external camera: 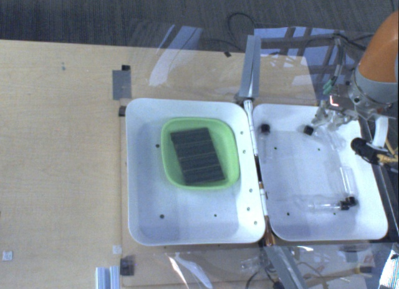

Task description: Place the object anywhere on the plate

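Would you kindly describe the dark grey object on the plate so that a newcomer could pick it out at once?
Start at the left white bin of the two on the bench. In its upper half sits a square light-green plate with rounded corners. The dark ridged block lies flat on that plate, slightly turned; it is the one dark rectangle with parallel grooves, much bigger than the bin's small black dots.

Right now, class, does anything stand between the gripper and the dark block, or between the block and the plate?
Nothing separates the dark ridged block from the green plate: it already lies on it. Between the gripper, over the right bin's far side, and the block, only the adjoining bin rims rise.
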`<state>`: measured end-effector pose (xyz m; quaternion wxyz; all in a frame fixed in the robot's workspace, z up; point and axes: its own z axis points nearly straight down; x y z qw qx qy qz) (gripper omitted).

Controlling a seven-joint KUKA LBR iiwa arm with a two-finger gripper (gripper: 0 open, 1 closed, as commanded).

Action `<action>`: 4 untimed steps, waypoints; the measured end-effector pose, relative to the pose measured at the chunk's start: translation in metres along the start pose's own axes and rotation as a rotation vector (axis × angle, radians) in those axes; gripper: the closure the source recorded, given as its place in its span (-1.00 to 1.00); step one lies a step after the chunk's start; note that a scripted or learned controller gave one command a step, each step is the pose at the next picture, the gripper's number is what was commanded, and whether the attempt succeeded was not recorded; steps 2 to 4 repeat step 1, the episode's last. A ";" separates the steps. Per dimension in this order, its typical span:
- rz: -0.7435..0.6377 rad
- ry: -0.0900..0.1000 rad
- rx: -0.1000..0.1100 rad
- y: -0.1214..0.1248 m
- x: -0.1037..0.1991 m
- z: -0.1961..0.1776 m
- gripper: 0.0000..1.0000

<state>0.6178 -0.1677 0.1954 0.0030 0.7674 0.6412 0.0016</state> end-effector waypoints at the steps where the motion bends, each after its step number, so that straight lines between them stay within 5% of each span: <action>1: 0.000 0.000 0.000 0.000 0.000 0.000 -1.00; 4: 0.000 0.000 0.000 0.000 0.000 0.000 -1.00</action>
